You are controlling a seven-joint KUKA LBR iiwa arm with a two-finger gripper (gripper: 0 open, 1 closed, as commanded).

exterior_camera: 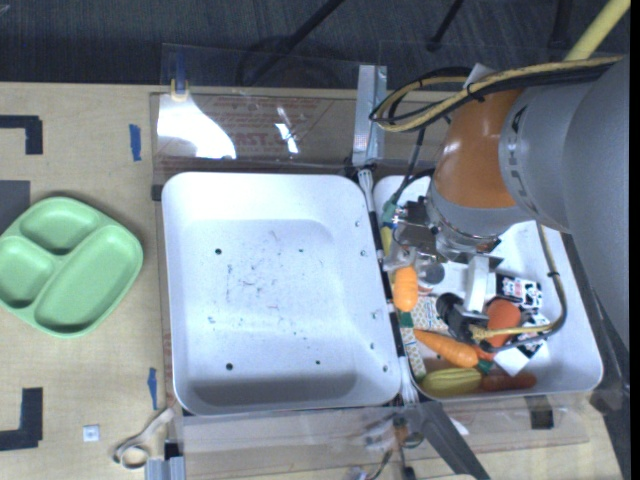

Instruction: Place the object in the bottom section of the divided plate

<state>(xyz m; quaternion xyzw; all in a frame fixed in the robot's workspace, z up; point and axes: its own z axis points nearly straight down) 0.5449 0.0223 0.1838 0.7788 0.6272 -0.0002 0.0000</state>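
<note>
The green divided plate (68, 265) lies on the bench at the far left, with two small sections at its top and one long section at its lower right. My gripper (443, 280) hangs low inside the right bin (578, 356), over a heap of toy food. Just left of it sits a small orange piece (405, 290). A carrot (447, 347) lies below it, and a yellow-green piece (452, 379) rests against the bin's front wall. An orange-red round piece (503, 314) sits to the gripper's right. Nothing is seen held.
The left white bin (270, 193) stands between the plate and the right bin. A black-and-white patterned item (521, 290) lies in the right bin. A clear panel (262, 128) stands behind the bins. The grey arm (560, 148) covers the right bin's upper part.
</note>
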